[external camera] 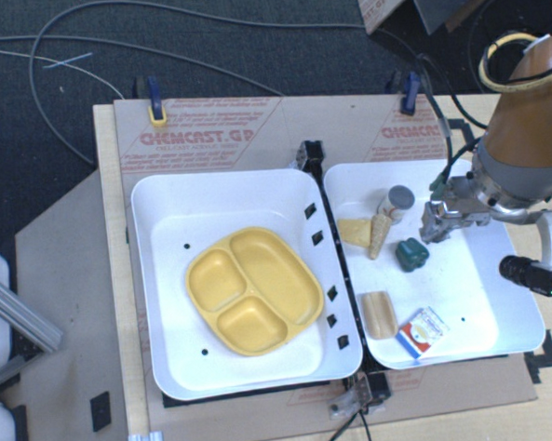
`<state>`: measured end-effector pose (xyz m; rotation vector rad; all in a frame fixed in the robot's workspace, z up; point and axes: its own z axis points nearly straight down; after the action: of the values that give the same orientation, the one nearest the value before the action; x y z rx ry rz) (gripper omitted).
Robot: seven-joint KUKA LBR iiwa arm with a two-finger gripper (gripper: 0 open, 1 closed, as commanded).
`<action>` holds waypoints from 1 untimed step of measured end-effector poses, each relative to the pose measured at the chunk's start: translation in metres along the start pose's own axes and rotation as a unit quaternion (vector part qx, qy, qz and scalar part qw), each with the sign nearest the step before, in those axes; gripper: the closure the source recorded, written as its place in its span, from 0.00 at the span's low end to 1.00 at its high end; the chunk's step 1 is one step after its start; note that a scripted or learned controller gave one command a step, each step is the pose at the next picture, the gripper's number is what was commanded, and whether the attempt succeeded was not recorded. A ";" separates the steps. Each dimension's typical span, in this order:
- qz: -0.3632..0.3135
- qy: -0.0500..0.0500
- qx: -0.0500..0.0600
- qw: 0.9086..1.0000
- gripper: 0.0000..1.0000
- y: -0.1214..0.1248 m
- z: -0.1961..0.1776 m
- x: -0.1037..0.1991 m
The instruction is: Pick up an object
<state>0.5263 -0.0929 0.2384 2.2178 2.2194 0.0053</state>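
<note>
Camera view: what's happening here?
The KUKA arm reaches in over the right bin, its tool low near the dark green object. Nothing is visibly gripped. Also in that bin: a grey-capped cone piece, a tan block and a red-white-blue packet. The left bin holds a yellow divided tray.

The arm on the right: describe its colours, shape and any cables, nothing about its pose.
The arm is a thick rounded column with a broad orange band and a grey section beneath it. At its tip sits a small metallic silver end effector. Thin dark cables loop down beside it, and a pale ring curls at the top.
</note>
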 end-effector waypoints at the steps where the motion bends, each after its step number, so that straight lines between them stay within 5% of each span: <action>1: 0.000 0.000 0.000 1.000 1.00 0.001 -0.046 0.000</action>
<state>0.5271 -0.0930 0.2846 2.2182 2.2199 0.0042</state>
